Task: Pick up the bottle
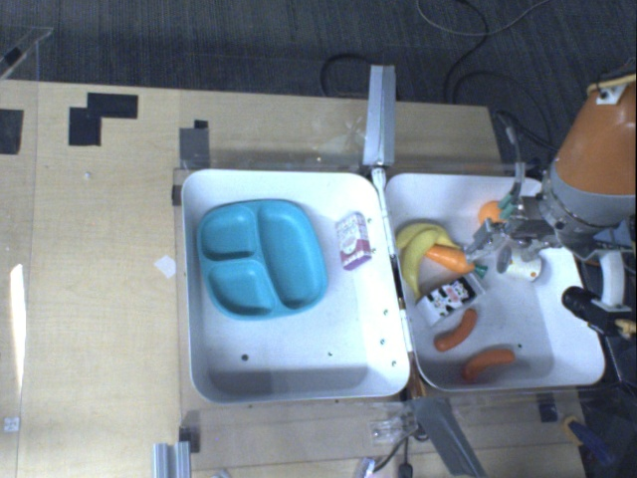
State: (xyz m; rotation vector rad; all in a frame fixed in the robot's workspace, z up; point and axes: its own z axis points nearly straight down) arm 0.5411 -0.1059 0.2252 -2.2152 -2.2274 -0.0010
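Note:
The bottle [451, 296] is small, with a black-and-white label, and lies on its side near the middle of the right bin [572, 361]. My gripper [493, 247] hangs above the bin's upper middle, up and to the right of the bottle and apart from it. It is just past the right tip of an orange carrot [446, 258]. Nothing can be seen held in it. The grey arm with its orange band [600, 147] comes in from the right.
Yellow bananas [418, 241] lie left of the carrot. Two reddish sausages [455, 332] [489, 362] sit below the bottle, and a small orange piece [488, 210] is behind the gripper. The left bin [299, 371] holds a blue divided plate [262, 257] and a small carton [352, 240].

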